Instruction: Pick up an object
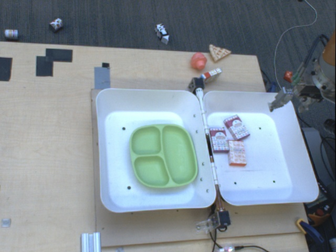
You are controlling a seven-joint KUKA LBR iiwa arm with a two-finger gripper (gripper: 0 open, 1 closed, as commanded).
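The arm enters at the far right edge, its wrist above the upper right corner of the right bin (pixel 294 140), and the gripper (pixel 278 103) hangs over that bin's rim. Whether it is open or closed cannot be told; nothing is seen in it. Down and to the left of it, well apart, three small cartons lie flat on the bin floor: a maroon carton (pixel 237 127) tilted diagonally, a second maroon carton (pixel 218 139) beside it, and an orange carton (pixel 237 153) with its long axis running nearly up-down. Farther left, the left bin (pixel 113 156) holds a green divided tray (pixel 164 155).
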